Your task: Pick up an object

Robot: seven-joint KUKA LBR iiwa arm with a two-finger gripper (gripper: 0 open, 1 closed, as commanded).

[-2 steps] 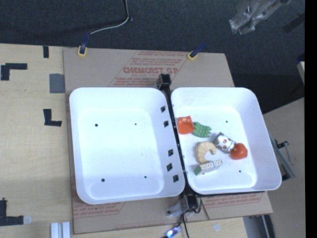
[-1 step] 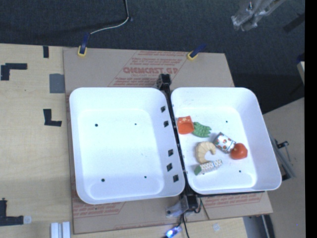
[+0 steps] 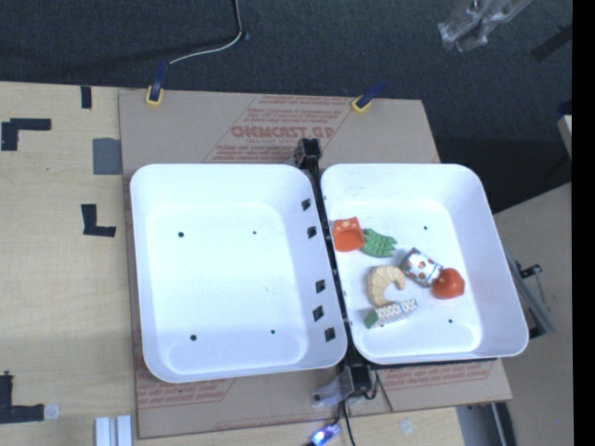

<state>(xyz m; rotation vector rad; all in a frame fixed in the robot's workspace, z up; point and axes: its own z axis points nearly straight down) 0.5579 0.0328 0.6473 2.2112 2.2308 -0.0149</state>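
hand [image 3: 479, 17] above dark floor [image 3: 372, 26]

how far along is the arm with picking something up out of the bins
Nothing looks picked yet. The pale croissant-shaped toy, orange-red block, green leafy piece, small printed can and red round toy all lie in the right white bin. The gripper sits high above the bench, far from them. Approach, grasp and lift all remain.

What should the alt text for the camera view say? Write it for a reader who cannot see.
Two shallow white bins sit side by side on a bench; the right bin holds a cluster of small items, among them a red block, a green piece and a tan croissant shape. The gripper hangs blurred at the upper right, away from both bins.
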